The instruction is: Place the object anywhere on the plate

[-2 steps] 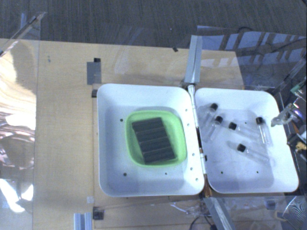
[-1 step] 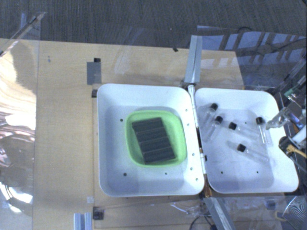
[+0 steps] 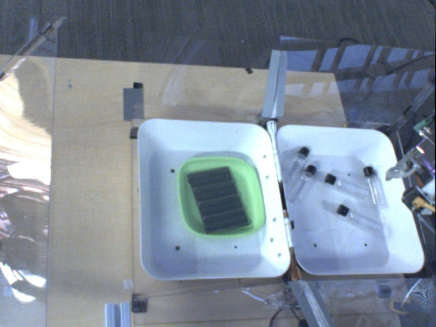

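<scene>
Left bin (image 3: pixel 153 203), green plate (image 3: pixel 253 189), dark ribbed object (image 3: pixel 218 199) (long axis upper-left–lower-right)

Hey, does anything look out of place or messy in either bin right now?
Nothing looks spilled or broken. The left bin holds a green plate with a dark ribbed block lying at a slant on it. In the right bin, small clear vials with black caps lie scattered at different angles.

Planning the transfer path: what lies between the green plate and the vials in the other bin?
In the camera view, just the bins' adjoining white walls separate green plate from vials.
</scene>
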